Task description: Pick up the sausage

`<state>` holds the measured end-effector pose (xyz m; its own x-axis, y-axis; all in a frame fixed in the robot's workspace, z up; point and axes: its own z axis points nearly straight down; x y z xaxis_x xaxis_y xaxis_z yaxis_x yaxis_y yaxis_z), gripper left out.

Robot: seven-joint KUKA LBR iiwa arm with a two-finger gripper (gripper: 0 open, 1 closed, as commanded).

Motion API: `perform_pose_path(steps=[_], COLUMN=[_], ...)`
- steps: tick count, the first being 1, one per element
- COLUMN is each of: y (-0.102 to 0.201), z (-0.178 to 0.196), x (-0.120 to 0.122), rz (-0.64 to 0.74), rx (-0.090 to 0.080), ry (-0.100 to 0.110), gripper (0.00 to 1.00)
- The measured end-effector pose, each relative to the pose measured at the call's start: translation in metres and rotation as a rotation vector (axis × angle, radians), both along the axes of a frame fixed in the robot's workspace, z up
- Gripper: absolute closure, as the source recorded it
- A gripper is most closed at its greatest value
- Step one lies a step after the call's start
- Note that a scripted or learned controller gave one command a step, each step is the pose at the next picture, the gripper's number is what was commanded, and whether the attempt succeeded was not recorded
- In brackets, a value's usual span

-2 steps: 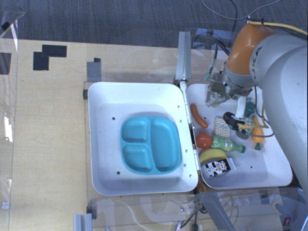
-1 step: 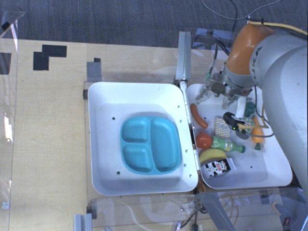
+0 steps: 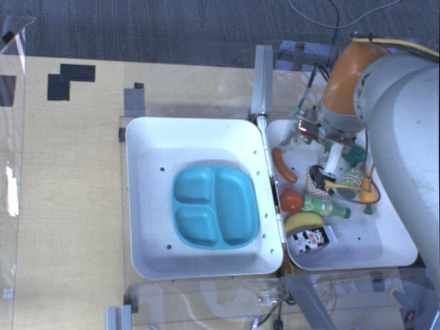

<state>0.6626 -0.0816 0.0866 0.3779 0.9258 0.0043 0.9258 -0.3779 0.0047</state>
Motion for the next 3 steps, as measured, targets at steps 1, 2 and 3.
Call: perform_pose_path(steps=[1, 2, 3], y=[0.001, 0.001, 0.027], z=[0.010, 0.010, 0.097], x=[0.003, 0.002, 0.002], rz=[0.005, 0.006, 0.169], rx=[0.001, 0.000, -0.004], ry=[-0.005, -0.004, 0.003], gripper=[1.00, 0.00, 0.00])
